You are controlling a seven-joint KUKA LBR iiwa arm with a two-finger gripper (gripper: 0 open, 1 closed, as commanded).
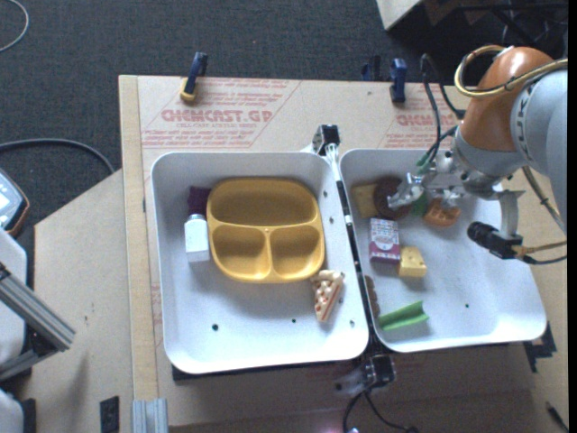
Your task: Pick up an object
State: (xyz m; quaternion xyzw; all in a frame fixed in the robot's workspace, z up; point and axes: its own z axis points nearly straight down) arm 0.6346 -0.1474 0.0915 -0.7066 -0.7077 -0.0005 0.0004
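Seen from above at a slant: two shallow white bins side by side on a cardboard-topped bench [225,106], left bin [171,269] and right bin [487,296]. Reaching in from the right, a grey arm [541,106] with an orange band [505,97] above the wrist, its claw [416,188] low over the rear of the right bin. Impossible to tell whether the claw is released or clenched, and nothing plainly seen within it. Just beside the claw, a dark brown round item [389,192], a tan block [363,198] next to it, and an orange object [442,213] under the wrist. Nearer the middle of the right bin, a small pink-and-white carton [385,240] touching or nearly touching a yellow cheese-like wedge [413,262]. Toward the front, a green strip [403,316] lying flat. In the left bin, a yellow divided tray [266,228] with three compartments, a small white bottle [196,238] against its left side, a dark purple item [199,197] behind the bottle, and a waffle-patterned toy slice [327,294] at the tray's front right corner. Blue clamps [194,75] along the bench's far edge.
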